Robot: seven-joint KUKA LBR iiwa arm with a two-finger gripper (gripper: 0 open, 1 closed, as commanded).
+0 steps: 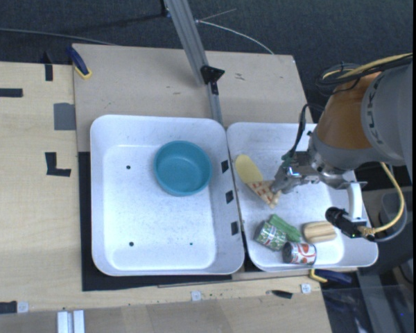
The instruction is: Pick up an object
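Down in the right-hand bin (263,134), at about nine o'clock from the gripper (283,184), lies a yellow brush-like thing (254,177): a smooth, rounded, pale yellow end toward eleven o'clock and a tan, ridged end toward five o'clock, where it comes right up beside the gripper's dark tip. I cannot tell whether that tip touches it, nor whether the gripper is wide or closed; the dark metal blurs together from up here.

Toward six o'clock in the same bin sit three more things, crowded together. A green crumpled packet (275,232) with a glossy printed face leans at a tilt. Just beside it at three o'clock is a short tan cylinder (319,232), matte, like wood or cork. Below them rests a can (300,253) with red and white markings, on its side against the bin's lower wall.

The left bin (118,207) holds a round teal bowl (184,167), smooth plastic, upright, near its upper middle. Both bins are shallow white trays with faint speckling and rounded corners, set touching side by side.

They rest on a pale plywood bench (28,207) marked with bits of black tape. A grey metal pole (191,37) slants in from twelve o'clock over dark carpeted floor.
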